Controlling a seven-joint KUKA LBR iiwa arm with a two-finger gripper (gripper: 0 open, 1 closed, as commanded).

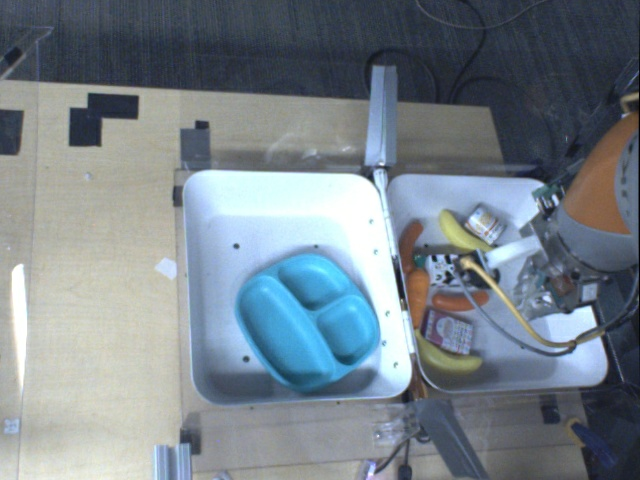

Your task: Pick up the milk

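Camera view, left bin (200,298): we see a blue divided plate (307,318) lying toward its front right corner, with three compartments.

Camera view, right bin (580,363): we see the food items crowded along its left edge, against the wall shared with the left bin.

Milk (447,266): we take the small carton with black-and-white markings to be it, lying near the middle of the right bin's left half, between the upper banana and the red items.

Neighbours: a banana (462,232) just behind the milk, a small can (486,224) beside that banana toward the back edge, orange-red carrot-like pieces (417,290) along the left wall, a dark red packet (449,330) and a second banana (450,359) near the front edge.

Arm (600,208): it reaches in over the bin's right edge.

Gripper (545,283): it hangs over the right half of the right bin, apart from the milk; we cannot tell how it is set, and nothing is seen in its hold.

Cable (510,313): a yellow lead loops from the gripper across the bin floor.
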